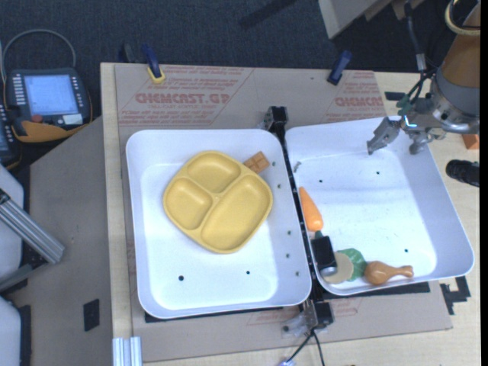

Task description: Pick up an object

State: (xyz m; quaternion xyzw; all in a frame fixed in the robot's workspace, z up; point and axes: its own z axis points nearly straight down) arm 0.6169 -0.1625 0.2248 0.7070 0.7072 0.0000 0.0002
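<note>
The arm (pixel 457 67) reaches over the right bin's (pixel 450 227) far right corner, its gripper (pixel 398 137) apparently spread with nothing between the fingers.

"CHEMCAST GP" in red, repeated across brown board (pixel 229 90) under bins

Two shallow white bins (pixel 152 280) side by side on a cardboard-covered worktop (pixel 229 90). Blue clamps (pixel 155 65) at the far edge of the board. Off to the left, a handheld control pendant (pixel 47 101) with lit screen, beside dark carpet (pixel 191 14). Aluminium rail (pixel 27 223) at lower left.
</note>
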